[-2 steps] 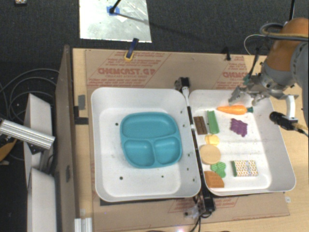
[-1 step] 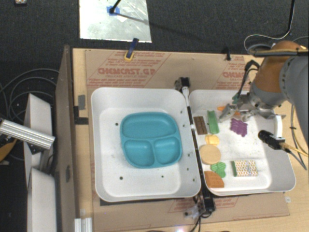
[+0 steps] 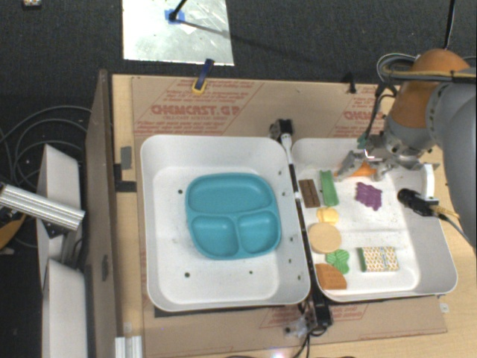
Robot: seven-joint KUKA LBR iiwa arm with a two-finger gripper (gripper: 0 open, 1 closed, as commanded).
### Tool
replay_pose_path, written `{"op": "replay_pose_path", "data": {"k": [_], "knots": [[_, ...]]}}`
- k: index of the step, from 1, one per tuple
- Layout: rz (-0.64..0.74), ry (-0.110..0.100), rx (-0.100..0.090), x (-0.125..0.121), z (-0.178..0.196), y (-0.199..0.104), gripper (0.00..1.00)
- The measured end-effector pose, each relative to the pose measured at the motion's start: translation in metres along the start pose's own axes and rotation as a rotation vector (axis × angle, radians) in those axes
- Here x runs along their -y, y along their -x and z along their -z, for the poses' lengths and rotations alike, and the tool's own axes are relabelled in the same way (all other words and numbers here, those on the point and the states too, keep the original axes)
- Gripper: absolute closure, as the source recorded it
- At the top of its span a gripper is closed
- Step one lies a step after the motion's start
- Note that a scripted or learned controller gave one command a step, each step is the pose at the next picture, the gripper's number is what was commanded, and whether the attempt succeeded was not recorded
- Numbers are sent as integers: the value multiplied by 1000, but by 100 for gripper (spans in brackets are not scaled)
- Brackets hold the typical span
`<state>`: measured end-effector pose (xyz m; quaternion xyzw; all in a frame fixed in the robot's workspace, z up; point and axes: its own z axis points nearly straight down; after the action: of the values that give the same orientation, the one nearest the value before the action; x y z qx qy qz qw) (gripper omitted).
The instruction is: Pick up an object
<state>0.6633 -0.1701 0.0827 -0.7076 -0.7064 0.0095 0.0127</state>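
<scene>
My gripper (image 3: 364,167) hangs low over the back of the right bin (image 3: 432,263), its fingers spread apart. A small orange piece (image 3: 362,170) lies between them, and I cannot tell whether they touch it. Just in front of the gripper lies a purple lump (image 3: 368,195). To its left are a green bar (image 3: 328,187) and a brown bar (image 3: 308,192).
Nearer the front of the right bin lie a yellow piece (image 3: 326,215), a tan disc (image 3: 325,238), a green cluster (image 3: 339,259), an orange-brown piece (image 3: 332,276) and a patterned block (image 3: 378,258). The left bin (image 3: 160,200) holds a teal divided plate (image 3: 231,215).
</scene>
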Motion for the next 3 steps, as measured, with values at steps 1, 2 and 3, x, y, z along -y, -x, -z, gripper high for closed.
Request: {"op": "replay_pose_path", "data": {"k": [1,2,3], "knots": [[-3,4,5,1,0,-2,0],[-1,1,-3,1,-1,2,0],[-3,5,6,1,-1,-1,0]]}}
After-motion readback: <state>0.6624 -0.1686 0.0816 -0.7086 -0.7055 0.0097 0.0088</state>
